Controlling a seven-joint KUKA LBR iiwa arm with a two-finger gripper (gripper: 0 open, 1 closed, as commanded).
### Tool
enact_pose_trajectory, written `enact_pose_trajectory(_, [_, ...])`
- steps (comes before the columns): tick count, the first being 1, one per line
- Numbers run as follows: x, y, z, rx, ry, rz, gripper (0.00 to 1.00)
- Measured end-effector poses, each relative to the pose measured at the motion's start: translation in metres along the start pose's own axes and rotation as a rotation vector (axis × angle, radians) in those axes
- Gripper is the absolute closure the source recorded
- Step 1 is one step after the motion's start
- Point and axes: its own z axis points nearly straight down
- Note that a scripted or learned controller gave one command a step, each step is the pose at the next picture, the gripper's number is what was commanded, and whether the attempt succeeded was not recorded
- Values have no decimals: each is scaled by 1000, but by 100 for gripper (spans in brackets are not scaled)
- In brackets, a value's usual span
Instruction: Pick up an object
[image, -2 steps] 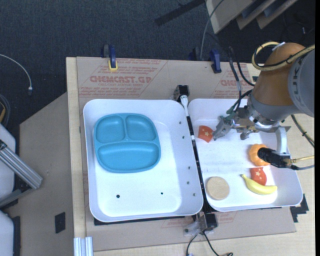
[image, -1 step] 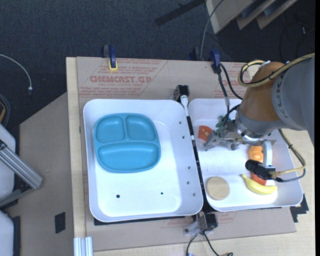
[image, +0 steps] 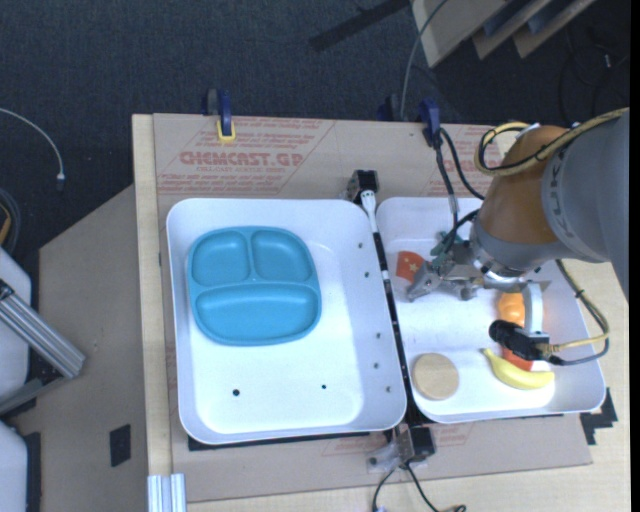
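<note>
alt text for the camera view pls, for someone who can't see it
The grey arm's hand hangs low over the right bin, beside a small red object, with a tan disc, a banana and an orange item nearby. The left bin holds a blue divided plate.

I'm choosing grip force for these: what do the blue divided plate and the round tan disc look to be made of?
The blue divided plate looks like moulded plastic: one even colour, rounded compartment ridges, a soft sheen. The round tan disc in the right white bin is matte and flat, with a paler edge; it may be wood, cork or a toy biscuit, which the view leaves open.
</note>
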Motion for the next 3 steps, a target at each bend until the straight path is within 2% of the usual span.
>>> enact_pose_trajectory(1, [0, 0, -10, -2, 0, 0, 100])
enact_pose_trajectory(3, [-10, 10, -110, -8, -2, -2, 100])
